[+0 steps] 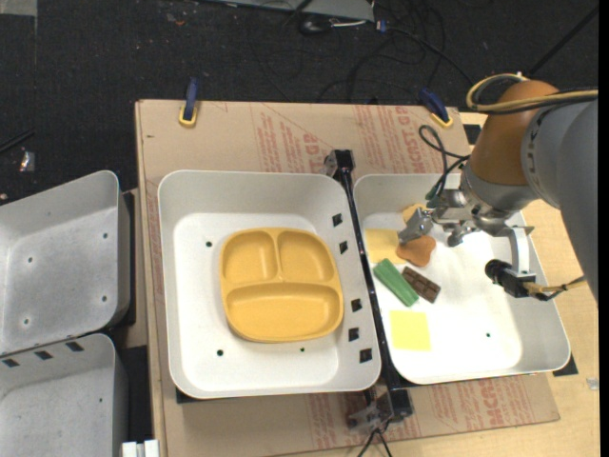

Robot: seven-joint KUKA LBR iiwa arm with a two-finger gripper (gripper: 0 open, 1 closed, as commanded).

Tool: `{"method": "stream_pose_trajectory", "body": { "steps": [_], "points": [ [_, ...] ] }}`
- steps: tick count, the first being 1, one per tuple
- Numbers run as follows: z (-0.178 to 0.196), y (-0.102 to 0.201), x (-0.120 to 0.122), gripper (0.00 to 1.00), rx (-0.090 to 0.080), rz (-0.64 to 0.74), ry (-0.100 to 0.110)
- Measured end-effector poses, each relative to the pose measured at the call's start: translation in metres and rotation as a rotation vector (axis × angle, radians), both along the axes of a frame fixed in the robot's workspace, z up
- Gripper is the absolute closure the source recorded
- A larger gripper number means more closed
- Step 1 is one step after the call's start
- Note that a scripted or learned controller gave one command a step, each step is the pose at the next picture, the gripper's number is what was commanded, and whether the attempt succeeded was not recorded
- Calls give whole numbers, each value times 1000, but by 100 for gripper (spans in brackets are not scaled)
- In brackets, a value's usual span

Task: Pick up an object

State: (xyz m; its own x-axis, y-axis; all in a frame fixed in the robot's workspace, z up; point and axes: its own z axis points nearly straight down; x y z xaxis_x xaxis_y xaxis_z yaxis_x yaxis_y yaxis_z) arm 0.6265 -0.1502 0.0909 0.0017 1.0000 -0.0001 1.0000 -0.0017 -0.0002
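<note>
Gripper [420, 225] low over orange lump [416, 249] in right bin [495, 350].

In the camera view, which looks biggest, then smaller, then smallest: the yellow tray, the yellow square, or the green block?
1. Yellow tray, by far the biggest.
2. Yellow square.
3. Green block, but it looks close to the square, so that order is unsure.

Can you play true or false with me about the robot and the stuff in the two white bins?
1. The yellow divided plate sits in the left bin. True.
2. The green block lies on the plate. False: it lies in the right bin, beside the brown block.
3. The gripper hangs over the right bin, near the orange lump. True.
4. The yellow square is stacked on the green block. False: it lies flat, apart from it.
</note>
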Motion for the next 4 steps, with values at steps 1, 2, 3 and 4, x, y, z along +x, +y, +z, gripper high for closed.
{"method": "stream_pose_trajectory", "body": {
  "steps": [1,2,3,4],
  "points": [
    [13,0,2,100,-1,1,-5],
    [77,0,1,100,-1,3,-6],
    [140,7,4,100,-2,5,-8],
    [147,7,5,100,-1,4,-3]
  ]
}}
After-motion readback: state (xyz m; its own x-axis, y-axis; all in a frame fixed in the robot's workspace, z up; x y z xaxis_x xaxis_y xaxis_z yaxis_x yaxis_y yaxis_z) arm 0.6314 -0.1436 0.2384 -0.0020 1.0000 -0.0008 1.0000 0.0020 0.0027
